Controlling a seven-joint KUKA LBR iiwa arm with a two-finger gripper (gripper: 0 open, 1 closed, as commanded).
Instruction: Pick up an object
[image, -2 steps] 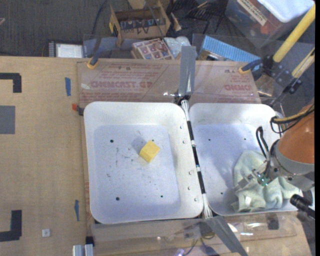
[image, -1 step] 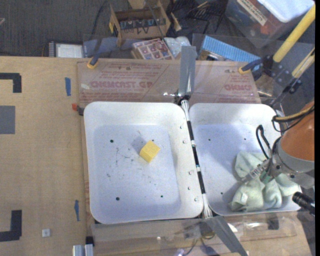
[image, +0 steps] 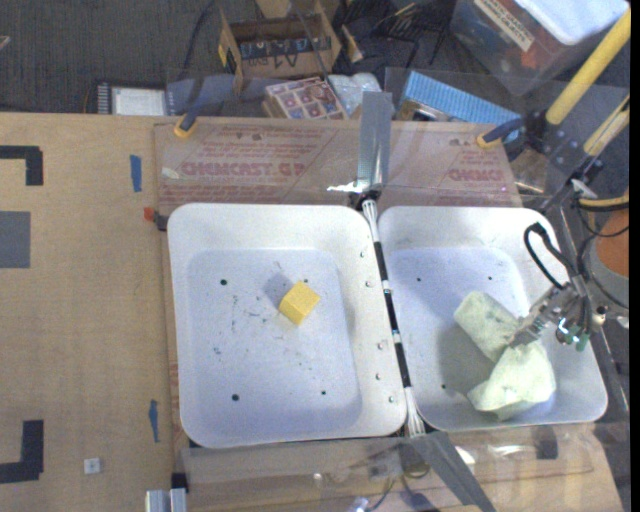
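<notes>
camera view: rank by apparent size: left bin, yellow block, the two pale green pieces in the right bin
1. left bin
2-3. lower pale green piece and upper pale green piece: the lower looks slightly bigger, but the end effector covers where they meet, so I won't rank them.
4. yellow block

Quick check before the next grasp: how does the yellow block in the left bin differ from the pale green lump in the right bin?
The yellow block is small, bright and sharp-edged; the pale green lump is clearly larger, dull and irregular. The block sits alone near the middle of the left bin; the lump lies in the right bin, close to its near right corner, right by the gripper and another pale piece. Both rest on a bin floor.
</notes>
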